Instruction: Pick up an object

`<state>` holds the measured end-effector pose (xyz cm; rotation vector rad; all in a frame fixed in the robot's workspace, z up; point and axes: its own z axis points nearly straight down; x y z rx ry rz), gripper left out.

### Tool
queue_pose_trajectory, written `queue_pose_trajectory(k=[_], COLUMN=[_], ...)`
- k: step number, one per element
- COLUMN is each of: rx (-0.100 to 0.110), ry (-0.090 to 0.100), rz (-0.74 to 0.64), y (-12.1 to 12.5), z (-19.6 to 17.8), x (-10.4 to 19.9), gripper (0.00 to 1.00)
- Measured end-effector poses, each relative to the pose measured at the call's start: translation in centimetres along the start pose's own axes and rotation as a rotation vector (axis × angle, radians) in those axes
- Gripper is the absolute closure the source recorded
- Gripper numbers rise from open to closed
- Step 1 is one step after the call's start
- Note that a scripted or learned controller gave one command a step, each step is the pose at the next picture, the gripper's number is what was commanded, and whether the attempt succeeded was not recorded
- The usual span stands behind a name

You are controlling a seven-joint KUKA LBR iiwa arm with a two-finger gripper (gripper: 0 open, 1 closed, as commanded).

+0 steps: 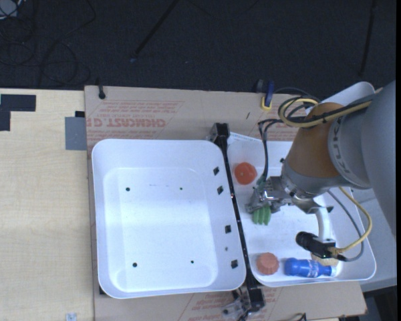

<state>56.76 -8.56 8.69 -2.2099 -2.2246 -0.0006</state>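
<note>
1. In the right-hand bin [361, 273], the gripper [266, 202] sits low over a small green object [261, 215], near the bin's left wall and just beside the divider between the two bins.
2. Whether the gripper is spread or closed cannot be told from this slant; its metal parts overlap the green object's upper edge, and nothing shows clearly that the piece is pinched.
3. The step in hand looks like the grasp itself: the arm is down at the object, not lifted away.
4. Other candidates lie apart from it: an orange-red round object [246, 173] toward the back, a reddish disc [268, 264] and a blue object [306, 267] at the front edge.
5. The next move probably calls for a firm closure on the green piece, then a straight lift clear of the bin wall.
</note>
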Motion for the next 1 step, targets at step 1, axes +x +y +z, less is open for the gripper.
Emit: queue_pose_trajectory(k=[1], rx=[-0.009], ry=[-0.001], rz=[-0.002], y=[-1.55], z=[-10.63], x=[7.5], gripper=[1.0])
